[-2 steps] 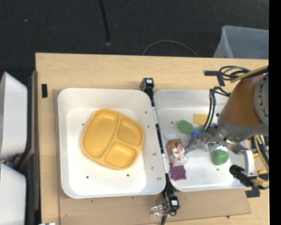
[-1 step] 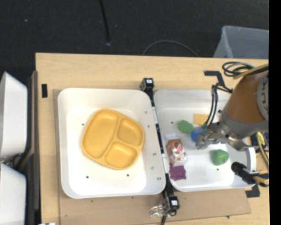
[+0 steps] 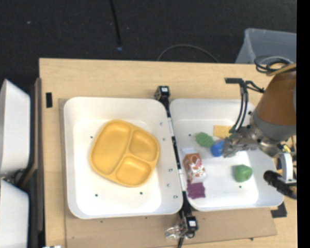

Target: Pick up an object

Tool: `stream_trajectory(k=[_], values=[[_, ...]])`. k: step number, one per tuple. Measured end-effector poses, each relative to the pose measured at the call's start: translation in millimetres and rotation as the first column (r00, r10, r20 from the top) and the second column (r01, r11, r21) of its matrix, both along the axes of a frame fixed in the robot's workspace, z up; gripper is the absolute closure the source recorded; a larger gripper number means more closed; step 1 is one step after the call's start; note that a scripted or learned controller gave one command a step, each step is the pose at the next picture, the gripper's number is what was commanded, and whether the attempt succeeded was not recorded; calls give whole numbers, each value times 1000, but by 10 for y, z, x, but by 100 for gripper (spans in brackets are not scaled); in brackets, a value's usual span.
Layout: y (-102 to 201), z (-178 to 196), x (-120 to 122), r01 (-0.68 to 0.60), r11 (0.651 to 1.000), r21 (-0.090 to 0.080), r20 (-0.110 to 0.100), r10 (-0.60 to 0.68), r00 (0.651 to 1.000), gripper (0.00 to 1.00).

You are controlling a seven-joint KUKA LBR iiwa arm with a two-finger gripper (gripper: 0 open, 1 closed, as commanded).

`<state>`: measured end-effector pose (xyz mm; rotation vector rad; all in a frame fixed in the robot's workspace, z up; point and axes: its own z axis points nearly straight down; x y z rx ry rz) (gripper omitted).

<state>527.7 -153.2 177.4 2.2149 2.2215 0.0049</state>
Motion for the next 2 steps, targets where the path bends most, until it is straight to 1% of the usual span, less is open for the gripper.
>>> stream_trajectory(k=[1,2], values=[[-51,521,110,0,1000,-1,2,0,1000,100],[-59,640,119,-1,1000,1,-2,1,1000,100]])
